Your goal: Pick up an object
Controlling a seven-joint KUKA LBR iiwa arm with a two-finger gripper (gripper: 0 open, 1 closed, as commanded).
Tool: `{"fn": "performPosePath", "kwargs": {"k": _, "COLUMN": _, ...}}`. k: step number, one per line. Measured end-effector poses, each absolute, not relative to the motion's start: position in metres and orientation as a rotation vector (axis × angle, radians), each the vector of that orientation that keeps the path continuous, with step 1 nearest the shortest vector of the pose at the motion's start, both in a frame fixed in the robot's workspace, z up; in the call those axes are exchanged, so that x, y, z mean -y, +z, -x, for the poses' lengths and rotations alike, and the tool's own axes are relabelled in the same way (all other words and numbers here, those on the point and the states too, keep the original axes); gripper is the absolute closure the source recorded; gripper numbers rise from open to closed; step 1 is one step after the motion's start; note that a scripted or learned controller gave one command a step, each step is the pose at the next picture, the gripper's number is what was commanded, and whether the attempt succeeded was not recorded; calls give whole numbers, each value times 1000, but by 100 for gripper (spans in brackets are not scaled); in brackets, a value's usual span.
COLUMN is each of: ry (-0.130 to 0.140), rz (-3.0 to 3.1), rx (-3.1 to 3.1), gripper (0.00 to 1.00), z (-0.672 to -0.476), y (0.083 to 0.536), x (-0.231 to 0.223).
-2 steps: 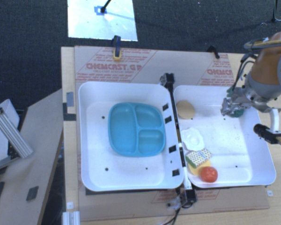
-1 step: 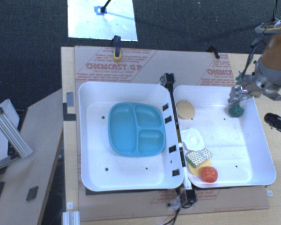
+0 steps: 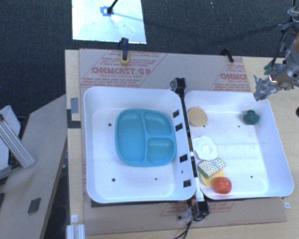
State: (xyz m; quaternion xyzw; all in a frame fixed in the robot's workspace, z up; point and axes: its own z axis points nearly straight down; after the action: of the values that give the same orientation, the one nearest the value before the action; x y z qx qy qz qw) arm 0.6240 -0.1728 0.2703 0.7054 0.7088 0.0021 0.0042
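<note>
Hovering above the far right corner of the right bin [image 3: 281, 148], your gripper [image 3: 261, 89] points down with nothing visible between its tips; how wide it stands you cannot tell from this angle. Nearest to it lies a dark green object [image 3: 250, 117] on the bin floor. Further off you see a tan disc [image 3: 197, 116], a white piece [image 3: 205, 147], a patterned block [image 3: 211, 167] and a red tomato [image 3: 222, 184]. A blue divided plate [image 3: 145, 136] sits in the left bin [image 3: 97, 133].

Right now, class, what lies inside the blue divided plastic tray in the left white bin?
The blue divided tray shows three bare compartments, nothing inside them. It covers the floor of the left white bin beneath it, so anything under it cannot be seen.
</note>
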Motion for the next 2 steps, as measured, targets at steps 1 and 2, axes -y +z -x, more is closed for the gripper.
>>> {"fn": "performPosePath", "kwargs": {"k": 1, "ry": 4, "rz": -2210, "rx": -2231, "gripper": 100, "z": -627, "y": 273, "x": 120}}
{"fn": "performPosePath", "kwargs": {"k": 2, "ry": 3, "rz": -2211, "rx": -2231, "gripper": 100, "z": -632, "y": 256, "x": 73}}
